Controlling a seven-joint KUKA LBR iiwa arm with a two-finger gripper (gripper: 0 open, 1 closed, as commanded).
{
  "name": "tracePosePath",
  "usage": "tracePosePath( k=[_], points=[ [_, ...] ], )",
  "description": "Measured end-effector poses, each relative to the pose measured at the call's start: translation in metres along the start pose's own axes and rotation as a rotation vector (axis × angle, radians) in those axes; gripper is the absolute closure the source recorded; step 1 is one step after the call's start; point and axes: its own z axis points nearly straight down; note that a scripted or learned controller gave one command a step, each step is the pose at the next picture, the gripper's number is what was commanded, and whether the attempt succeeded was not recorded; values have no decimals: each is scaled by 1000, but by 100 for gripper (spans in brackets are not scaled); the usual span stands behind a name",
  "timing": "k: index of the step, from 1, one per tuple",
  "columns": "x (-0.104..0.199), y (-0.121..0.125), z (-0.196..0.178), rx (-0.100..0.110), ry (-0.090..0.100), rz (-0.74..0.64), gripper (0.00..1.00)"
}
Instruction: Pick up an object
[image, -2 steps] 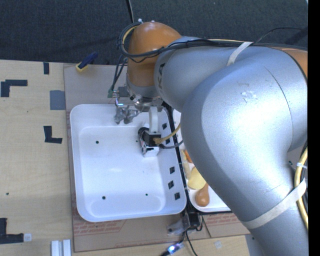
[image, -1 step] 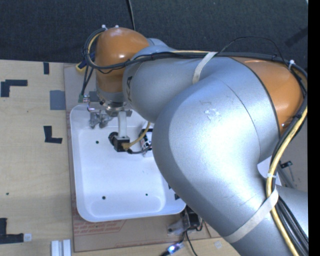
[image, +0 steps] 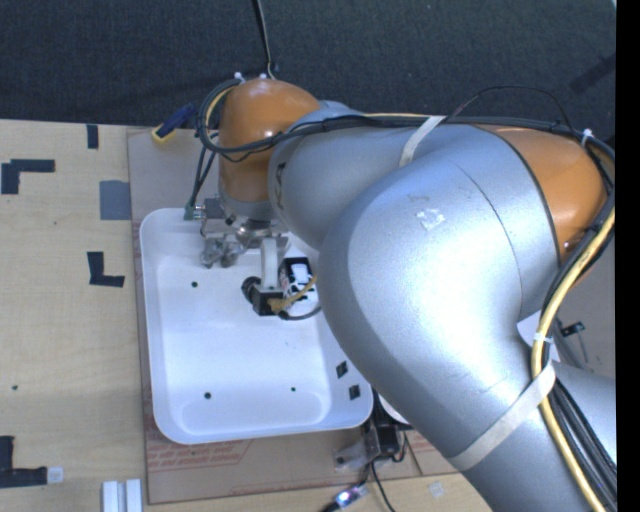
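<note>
My gripper (image: 222, 246) hangs low over the far end of the left white bin (image: 160, 330), close to its back wall. The orange wrist band sits directly above it. The bin floor around the gripper shows white with a few small dark dots. The bulk of the grey arm reaches in from the right and hides the bin's right side and everything beyond it.
The brown bench (image: 60, 300) stretches to the left of the bin, with black tape marks and a grey patch (image: 115, 199) on it. A blue and yellow plug (image: 174, 123) lies behind the bin. Cables trail at the bin's near right corner (image: 365, 450).
</note>
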Motion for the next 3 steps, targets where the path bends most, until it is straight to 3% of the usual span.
tracePosePath(
  k=[1,2,3],
  points=[
    [45,0,-2,-3,4,-5,100],
    [43,1,-64,-5,4,-1,100],
    [-40,0,-2,2,-2,5,100]
  ],
)
